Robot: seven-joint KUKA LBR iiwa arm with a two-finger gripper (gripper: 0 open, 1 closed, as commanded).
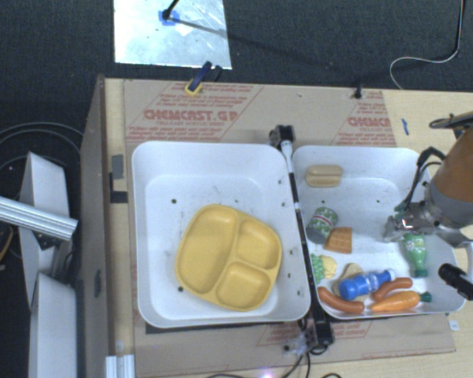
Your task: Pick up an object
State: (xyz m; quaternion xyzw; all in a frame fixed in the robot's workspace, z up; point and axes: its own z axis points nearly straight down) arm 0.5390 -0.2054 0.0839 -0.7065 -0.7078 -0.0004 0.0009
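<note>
The right bin [363, 170] holds several toy foods. A tan bun [324, 176] lies at its back and a green can [322, 224] rests by its left wall, next to an orange wedge [340, 240]. Along the front lie a blue bottle [364, 283], a sausage in a bun [337, 302], a red sausage [392, 287] and an orange carrot [398, 301]. My gripper [400, 225] hangs low over the right side of this bin, just above a green bottle [415, 255]. Nothing visibly hangs from it.
A yellow divided plate [229, 256] fills the middle of the left bin [165, 172]. A yellow-green corn piece [322, 268] sits by the divider between the bins. The grey and orange arm [462, 181] covers the right bin's far right edge.
</note>
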